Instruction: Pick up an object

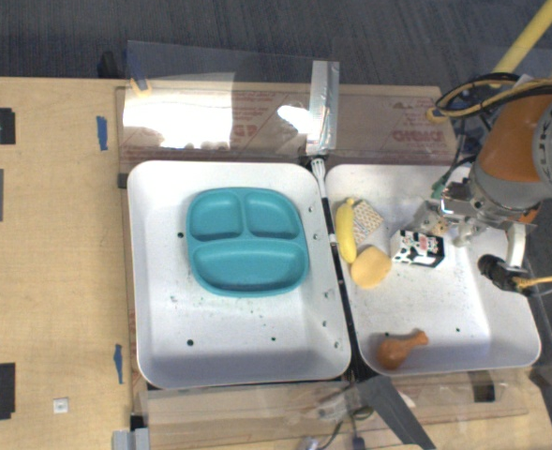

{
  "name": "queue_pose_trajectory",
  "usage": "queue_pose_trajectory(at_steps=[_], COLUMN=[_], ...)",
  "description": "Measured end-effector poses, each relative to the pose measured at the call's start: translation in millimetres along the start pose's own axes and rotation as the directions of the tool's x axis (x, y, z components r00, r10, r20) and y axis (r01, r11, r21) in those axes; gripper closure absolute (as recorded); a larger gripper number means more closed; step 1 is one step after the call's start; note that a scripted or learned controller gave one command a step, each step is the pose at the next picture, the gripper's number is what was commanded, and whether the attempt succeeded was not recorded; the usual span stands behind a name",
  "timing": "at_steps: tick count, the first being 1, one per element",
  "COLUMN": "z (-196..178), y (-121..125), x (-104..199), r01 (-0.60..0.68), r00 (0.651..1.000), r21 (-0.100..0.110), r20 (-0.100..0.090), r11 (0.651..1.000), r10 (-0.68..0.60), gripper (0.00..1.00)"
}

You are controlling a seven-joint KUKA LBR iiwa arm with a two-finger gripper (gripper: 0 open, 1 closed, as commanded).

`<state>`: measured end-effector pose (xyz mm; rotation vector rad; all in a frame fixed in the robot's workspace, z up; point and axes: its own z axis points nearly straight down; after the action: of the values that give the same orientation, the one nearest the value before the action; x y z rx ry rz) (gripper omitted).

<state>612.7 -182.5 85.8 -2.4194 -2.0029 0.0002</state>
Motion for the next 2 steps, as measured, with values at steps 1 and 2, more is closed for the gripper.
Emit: queue_pose_trajectory(at_steps=[1, 2], z=[-64.1, -26.7], y=[-3.5, 53.7], x=[21.6, -11.6], r01=[0.361, 0.397], r00=[0.933, 0.918], r21=[-0.009, -0.001], r20=[0.004, 0.000], r11=[0.932, 0.918], r10=[-0.361, -0.397], gripper=[0.00, 0.00])
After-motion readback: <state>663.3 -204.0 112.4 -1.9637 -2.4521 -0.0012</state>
